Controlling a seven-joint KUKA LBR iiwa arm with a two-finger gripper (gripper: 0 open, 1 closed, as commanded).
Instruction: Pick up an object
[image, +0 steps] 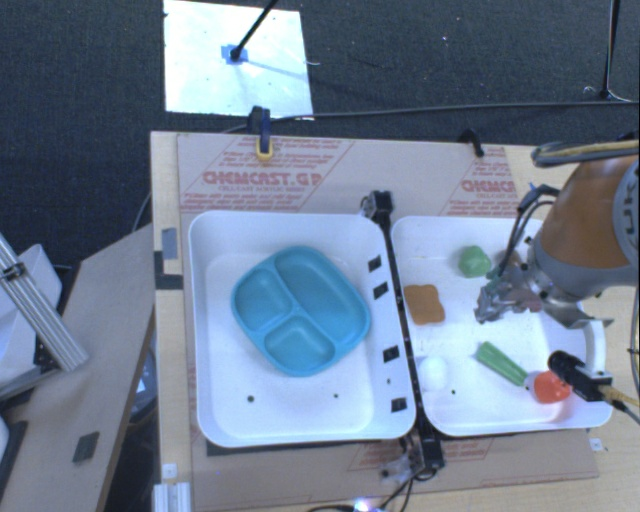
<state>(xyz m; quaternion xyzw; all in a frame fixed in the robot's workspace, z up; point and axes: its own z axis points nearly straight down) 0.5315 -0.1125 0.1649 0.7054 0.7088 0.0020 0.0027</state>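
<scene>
Tool (497, 300) low, arm (597, 230) from right

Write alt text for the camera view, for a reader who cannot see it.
A grey and orange robot arm's tool hangs over the right bin, among a brown toast-like piece, a round green item, a long green vegetable, an orange-red item and a small white ball. The left bin holds a blue divided plate.
</scene>
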